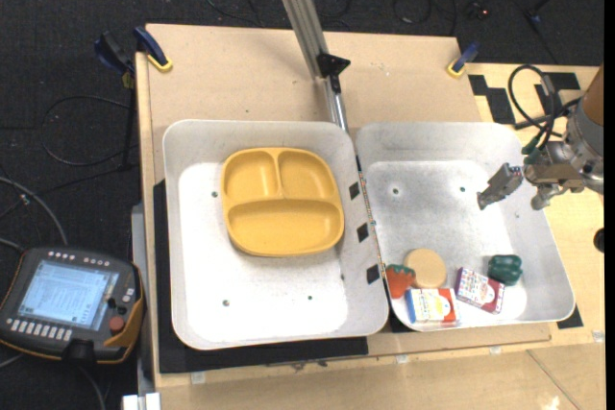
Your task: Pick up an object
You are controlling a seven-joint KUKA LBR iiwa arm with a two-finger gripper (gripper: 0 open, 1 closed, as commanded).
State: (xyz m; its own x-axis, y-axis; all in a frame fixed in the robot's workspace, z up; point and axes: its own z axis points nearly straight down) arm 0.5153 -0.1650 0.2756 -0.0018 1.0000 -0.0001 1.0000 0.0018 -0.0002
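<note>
Nothing picked yet: the claw (519,186) hangs open and bare over the right bin (437,192).

The arm (586,125) reaches in from the right, and its two fingers stand apart with nothing between them, above the bin's bare right side. The candidate objects sit untouched in a cluster along that bin's near edge, well apart from the claw: a tan disc (426,266), a red piece (400,280) just beside it, two small boxes (430,305) (478,289), and a green piece (505,268). The yellow tray (282,201) lies in the left bin (197,206) on the worktop (231,72). By this view the whole pick remains, it seems: move over one item, descend, close, lift.
</note>
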